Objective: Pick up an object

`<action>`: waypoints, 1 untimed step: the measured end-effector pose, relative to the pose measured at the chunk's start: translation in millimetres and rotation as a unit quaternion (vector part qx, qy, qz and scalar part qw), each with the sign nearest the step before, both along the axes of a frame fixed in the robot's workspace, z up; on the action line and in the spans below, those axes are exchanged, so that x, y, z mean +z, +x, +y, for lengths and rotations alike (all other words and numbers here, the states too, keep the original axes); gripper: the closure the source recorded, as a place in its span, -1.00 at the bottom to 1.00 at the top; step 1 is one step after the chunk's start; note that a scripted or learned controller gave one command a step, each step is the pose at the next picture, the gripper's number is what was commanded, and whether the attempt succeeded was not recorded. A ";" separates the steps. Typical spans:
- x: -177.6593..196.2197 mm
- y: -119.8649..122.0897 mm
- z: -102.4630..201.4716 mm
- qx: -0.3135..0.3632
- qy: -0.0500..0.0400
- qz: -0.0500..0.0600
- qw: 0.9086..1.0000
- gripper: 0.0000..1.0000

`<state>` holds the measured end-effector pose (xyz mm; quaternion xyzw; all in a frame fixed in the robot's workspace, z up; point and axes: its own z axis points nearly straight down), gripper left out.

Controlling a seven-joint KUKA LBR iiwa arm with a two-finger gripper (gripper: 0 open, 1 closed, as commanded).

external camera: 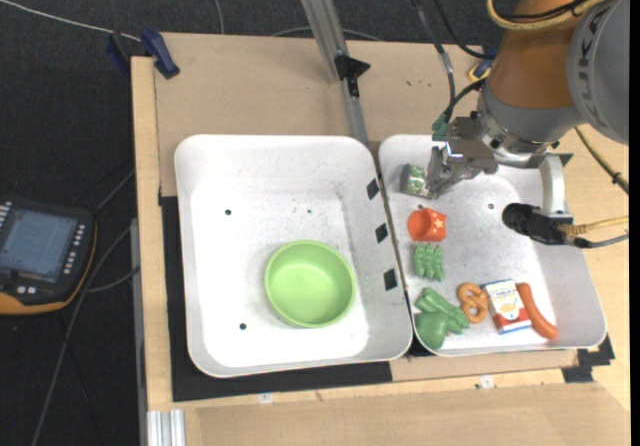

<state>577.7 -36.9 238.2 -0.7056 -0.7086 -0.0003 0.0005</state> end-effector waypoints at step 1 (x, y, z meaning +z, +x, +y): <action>9.1 3.9 55.6 0.000 0.000 -0.001 1.000 1.00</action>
